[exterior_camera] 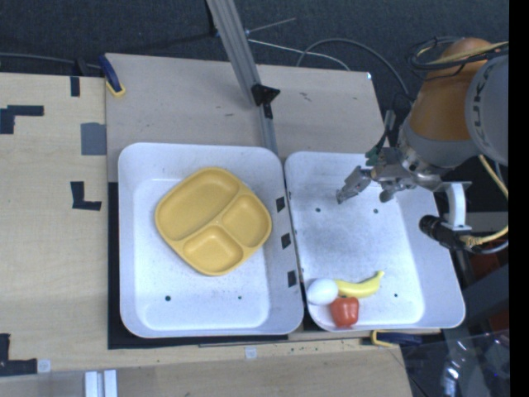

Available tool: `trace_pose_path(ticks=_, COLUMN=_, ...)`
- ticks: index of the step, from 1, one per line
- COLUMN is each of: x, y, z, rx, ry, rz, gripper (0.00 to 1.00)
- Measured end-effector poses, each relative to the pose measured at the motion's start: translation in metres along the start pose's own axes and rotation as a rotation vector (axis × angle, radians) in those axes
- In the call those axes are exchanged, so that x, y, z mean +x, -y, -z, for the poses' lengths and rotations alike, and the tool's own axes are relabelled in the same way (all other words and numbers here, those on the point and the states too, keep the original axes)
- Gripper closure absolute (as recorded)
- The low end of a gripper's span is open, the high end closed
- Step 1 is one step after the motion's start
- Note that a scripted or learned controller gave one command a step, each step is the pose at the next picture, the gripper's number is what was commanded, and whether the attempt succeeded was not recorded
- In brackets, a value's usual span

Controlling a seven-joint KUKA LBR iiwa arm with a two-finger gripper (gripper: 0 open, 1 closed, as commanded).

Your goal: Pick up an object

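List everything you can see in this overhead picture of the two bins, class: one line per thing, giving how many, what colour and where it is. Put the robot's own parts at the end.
Bins: 2, white, side by side on the bench.
Divided plate: 1, yellow, three compartments, in the left bin.
Banana: 1, yellow, near the front edge of the right bin.
Egg-shaped object: 1, white, front left corner of the right bin, beside the banana.
Red object: 1, red, maybe a toy pepper or strawberry, just in front of the banana.
Metal post: 1, grey, slanting behind the bins.
Clamp: 1, blue and yellow, at the bench's back left corner.
Arm: 1, grey with orange band, reaching in from the right.
Gripper: 1, over the back part of the right bin, fingers spread, holding nothing.
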State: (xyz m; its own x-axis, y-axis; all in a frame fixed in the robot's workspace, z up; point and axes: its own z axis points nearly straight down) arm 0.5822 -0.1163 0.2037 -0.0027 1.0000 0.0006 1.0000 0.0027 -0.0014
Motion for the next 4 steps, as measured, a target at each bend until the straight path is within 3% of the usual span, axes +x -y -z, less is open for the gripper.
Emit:
trace_pose_path(ticks=1, x=0.0, y=0.0, z=0.0, rx=0.0, ry=0.0, rz=0.0, gripper=0.0)
trace_pose_path(ticks=3, x=0.005, y=-0.003, z=-0.099, rx=0.006, ry=0.001, rz=-0.001, gripper=0.0)
trace_pose_path(ticks=4, x=0.006, y=-0.003, z=-0.116, rx=0.001, ry=0.002, rz=-0.001, gripper=0.0)
